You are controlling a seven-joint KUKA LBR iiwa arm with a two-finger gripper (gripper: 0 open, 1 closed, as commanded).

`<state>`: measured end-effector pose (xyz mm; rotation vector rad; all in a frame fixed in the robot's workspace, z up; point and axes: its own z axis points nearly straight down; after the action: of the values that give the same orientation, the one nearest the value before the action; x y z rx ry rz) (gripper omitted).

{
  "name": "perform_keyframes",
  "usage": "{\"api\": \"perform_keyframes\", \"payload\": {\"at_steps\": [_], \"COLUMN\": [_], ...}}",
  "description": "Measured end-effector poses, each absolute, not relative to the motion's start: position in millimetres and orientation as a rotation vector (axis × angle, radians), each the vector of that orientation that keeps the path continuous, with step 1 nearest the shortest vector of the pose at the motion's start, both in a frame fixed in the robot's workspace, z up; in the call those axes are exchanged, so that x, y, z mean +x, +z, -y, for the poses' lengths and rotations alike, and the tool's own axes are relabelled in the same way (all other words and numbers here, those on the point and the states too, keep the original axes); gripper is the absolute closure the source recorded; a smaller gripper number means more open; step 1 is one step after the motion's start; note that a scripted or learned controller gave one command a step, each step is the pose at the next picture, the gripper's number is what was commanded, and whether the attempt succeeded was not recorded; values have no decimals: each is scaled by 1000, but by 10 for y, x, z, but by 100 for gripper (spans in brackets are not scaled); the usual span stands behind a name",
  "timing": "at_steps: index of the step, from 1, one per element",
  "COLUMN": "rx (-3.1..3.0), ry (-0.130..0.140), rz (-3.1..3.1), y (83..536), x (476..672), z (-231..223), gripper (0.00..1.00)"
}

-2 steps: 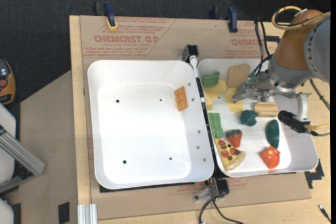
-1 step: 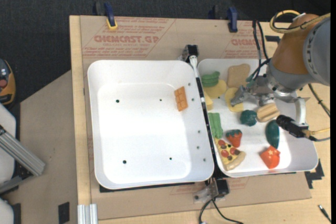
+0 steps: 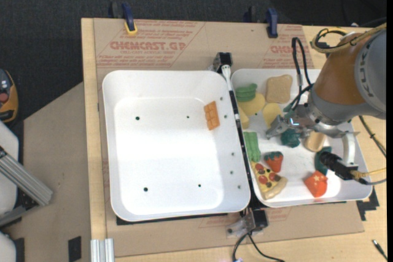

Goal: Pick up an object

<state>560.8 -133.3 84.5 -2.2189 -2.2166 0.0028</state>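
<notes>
The right bin point(image 3: 362, 193) was taken as landmark; against its near wall a pizza slice point(image 3: 269, 178) and a red piece point(image 3: 315, 183) were noted, loose, as dropped stock for picking; a strawberry point(image 3: 275, 160) lay just beyond the pizza slice. At the bin's middle the gripper point(image 3: 288, 127) was observed low over a teal object point(image 3: 290, 139), judged the likely target; whether it was gripped could not be told. Toward the far wall a bread slice point(image 3: 279, 88) and a green piece point(image 3: 246, 92) were recorded. In the left bin point(image 3: 116, 132), an orange waffle piece point(image 3: 212, 115) lay near the shared edge.
</notes>
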Motion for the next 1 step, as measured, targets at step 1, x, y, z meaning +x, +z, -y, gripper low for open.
{"api": "perform_keyframes", "payload": {"at_steps": [1], "rx": [-2224], "ry": [-1], "rz": [2220], "y": [952], "x": [5630], "z": [1344], "gripper": [100]}}
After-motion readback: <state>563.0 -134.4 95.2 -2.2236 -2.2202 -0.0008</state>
